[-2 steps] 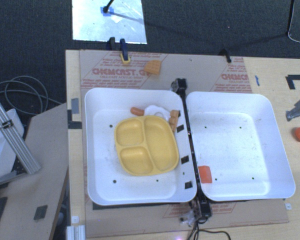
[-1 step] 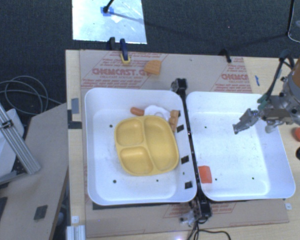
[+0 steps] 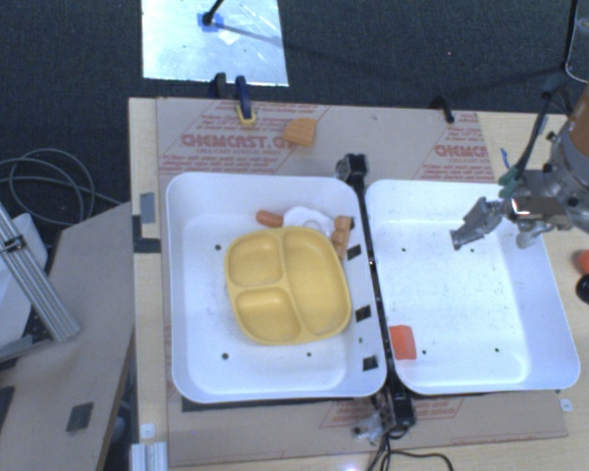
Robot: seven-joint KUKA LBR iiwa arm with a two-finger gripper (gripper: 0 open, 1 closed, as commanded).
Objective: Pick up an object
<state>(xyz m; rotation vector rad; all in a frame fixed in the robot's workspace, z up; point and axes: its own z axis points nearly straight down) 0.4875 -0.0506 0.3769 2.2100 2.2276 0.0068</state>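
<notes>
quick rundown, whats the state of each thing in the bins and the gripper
yellow tray: upright, flat in left bin
white cup: behind the tray, partly hidden
orange piece: lying by the cup
tan block: against the divider
red block: loose in right bin
gripper: over right bin, holding nothing

Yellow divided plastic tray [image 3: 287,287] in left white bin [image 3: 191,361]; small orange block [image 3: 401,340] in right white bin [image 3: 491,361], near-left corner; gripper [image 3: 481,224] above right bin's far part.

Glossy yellow plastic tray [image 3: 287,287] in smooth white plastic bin [image 3: 191,263]; matt brown cardboard [image 3: 393,140] beneath; shiny foil sheet [image 3: 214,27].
</notes>
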